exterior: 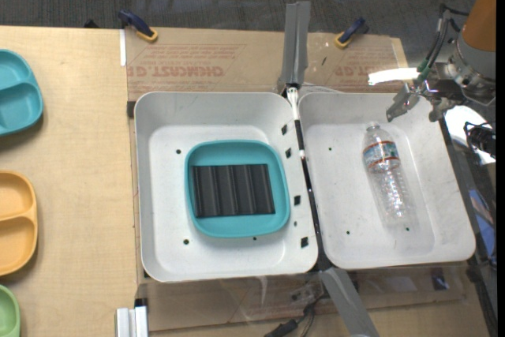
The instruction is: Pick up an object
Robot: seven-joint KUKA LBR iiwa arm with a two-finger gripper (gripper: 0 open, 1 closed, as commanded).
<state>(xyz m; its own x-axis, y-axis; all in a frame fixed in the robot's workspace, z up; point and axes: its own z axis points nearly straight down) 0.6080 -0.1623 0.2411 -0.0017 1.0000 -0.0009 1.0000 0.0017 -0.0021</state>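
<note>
A clear plastic water bottle (387, 174) with a red-and-white label lies on its side in the right bin (339, 233), cap toward the far wall. A teal tray (237, 189) with a dark ribbed insert sits flat in the middle of the left bin (158, 170). My gripper (415, 108) hovers over the far right corner of the right bin, above and to the right of the bottle's cap. Its two fingers are spread apart, so it is open with nothing between them.
The bins rest on a cardboard sheet (237, 63) held by two clamps (138, 25). On the wooden bench at the left lie a teal divided plate (16, 99), an orange one (16, 221) and a green one (6, 312).
</note>
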